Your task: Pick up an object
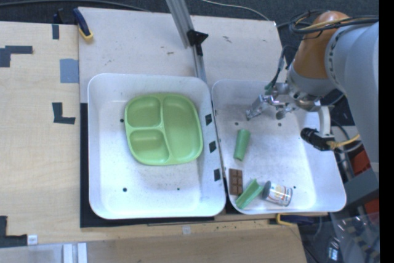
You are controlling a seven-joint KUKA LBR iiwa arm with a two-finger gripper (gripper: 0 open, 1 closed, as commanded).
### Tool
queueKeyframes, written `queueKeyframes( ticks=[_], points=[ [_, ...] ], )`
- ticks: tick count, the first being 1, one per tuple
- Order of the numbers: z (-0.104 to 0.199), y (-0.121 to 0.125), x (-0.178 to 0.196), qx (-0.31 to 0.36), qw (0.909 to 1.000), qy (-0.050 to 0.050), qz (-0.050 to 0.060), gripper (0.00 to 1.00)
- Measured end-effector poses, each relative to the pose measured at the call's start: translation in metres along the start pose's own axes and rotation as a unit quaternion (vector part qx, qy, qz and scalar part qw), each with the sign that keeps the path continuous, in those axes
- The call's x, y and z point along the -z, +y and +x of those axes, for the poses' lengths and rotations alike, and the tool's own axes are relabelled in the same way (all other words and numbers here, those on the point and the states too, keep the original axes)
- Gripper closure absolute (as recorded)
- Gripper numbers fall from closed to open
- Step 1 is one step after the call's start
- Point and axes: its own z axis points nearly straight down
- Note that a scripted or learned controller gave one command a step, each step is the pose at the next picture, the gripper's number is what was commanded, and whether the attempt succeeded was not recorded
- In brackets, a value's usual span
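1. We are watching the pincer (pixel 263 106) hanging over the upper part of the right bin (pixel 320 194), its fingers reaching toward nine o'clock from the wrist. We are not seeing anything between them, and we cannot tell whether they are standing wide or narrow.

2. We are judging the green cylinder (pixel 241 144) the likeliest thing to pick. It is lying on the bin floor at about seven o'clock from the pincer, near it but clearly apart, with its long side running roughly twelve to six.

3. We are seeing three more things crowded in the bin's lower left corner, at about six o'clock from the pincer and well apart from it: a brown chocolate bar (pixel 236 180), a green wedge (pixel 248 193) and a small jar (pixel 278 194). The wedge and jar are lying just beside each other, perhaps touching.

4. We are expecting a plain risk: a round cylinder may be rolling away if the fingers are closing across it off-centre, leaving the pincer gripping air.

5. We are also worrying about the corner cluster. A descent there may be catching two things at once or striking the bin wall.

6. We are noting the green divided plate (pixel 164 129) resting in the left bin (pixel 98 194), at nine o'clock, too wide for an easy grasp.
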Motion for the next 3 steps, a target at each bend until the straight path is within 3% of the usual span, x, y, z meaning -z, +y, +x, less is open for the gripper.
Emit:
queueKeyframes(
  ticks=[1, 3],
  points=[
    [0.001, 0.002, 0.014, 0.001, 1.0000, 0.000, -0.003, 1.00],
    [-0.004, -0.005, 0.138, 0.000, 1.0000, -0.001, -0.006, 1.00]
  ],
)
